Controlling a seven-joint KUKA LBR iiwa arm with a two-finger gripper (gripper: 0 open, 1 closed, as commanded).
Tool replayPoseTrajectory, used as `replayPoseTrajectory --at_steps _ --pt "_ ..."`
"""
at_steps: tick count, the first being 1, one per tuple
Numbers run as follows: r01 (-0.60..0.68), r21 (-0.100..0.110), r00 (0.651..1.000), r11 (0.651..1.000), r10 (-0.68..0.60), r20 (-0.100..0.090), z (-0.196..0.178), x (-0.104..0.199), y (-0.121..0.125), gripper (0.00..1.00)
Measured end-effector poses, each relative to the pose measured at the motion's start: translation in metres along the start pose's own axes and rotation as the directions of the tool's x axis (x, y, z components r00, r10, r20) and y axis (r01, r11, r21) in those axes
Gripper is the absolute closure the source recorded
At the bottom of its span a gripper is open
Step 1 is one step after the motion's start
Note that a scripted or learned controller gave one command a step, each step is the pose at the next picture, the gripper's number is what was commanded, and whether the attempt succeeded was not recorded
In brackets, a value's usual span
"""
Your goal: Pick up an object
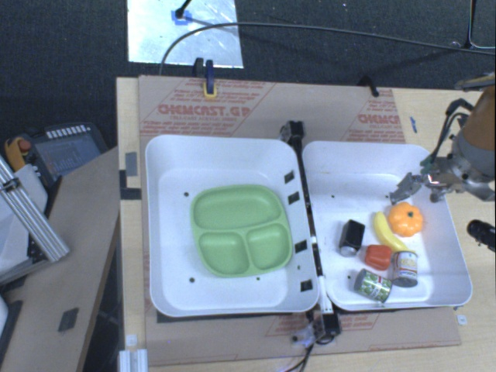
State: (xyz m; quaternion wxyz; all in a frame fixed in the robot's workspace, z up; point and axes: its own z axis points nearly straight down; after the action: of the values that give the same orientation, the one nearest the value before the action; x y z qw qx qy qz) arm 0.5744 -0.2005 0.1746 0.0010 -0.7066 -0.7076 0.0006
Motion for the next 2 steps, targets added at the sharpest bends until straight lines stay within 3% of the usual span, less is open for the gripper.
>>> replayPoseTrajectory --at_steps 2 --pt "0.0 -0.002 1.0 1.0 0.0 0.001 0.092 0.003 0.005 0.0"
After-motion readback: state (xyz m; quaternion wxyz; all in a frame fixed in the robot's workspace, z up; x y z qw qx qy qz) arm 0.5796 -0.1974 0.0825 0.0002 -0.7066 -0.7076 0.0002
